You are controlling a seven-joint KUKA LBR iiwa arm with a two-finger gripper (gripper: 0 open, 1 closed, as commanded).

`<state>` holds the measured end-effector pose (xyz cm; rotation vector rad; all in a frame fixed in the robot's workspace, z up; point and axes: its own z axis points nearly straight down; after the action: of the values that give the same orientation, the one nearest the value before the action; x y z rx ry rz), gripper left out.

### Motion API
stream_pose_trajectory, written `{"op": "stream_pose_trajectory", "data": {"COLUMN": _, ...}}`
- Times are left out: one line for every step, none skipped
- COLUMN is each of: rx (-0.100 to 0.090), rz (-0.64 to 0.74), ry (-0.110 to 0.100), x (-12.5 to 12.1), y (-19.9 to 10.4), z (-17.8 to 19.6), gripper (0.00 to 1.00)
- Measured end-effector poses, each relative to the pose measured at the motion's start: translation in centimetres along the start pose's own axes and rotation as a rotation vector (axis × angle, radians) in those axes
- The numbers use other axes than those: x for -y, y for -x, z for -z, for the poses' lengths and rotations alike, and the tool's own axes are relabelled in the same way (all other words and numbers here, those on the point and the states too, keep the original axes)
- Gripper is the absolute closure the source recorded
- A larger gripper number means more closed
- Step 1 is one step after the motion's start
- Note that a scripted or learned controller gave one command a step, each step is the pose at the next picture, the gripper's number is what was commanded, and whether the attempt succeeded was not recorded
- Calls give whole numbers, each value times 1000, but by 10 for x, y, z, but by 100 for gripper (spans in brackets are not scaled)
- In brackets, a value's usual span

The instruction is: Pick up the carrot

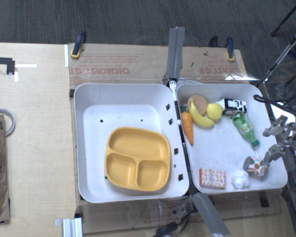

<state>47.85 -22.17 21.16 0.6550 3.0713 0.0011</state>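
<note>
Still early, reach stage: carrot (187,128) lying untouched in right bin (222,154), hard against the left wall, tip pointing toward the near edge, top end touching banana (199,116). Gripper (277,141) off at the bin's far right rim, well apart from carrot, near small orange-white carton (257,168); holding nothing, cannot tell more about its state. Next move by judgement: cross bin leftward past green bottle (244,128), come down over carrot's middle, line up across its length; tight against wall, banana crowding, so slip likely
</note>
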Motion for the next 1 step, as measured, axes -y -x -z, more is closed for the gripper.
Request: {"op": "stream_pose_trajectory", "data": {"rx": 4, "rz": 441, "ry": 0, "x": 0, "y": 1, "z": 52, "gripper": 0}}
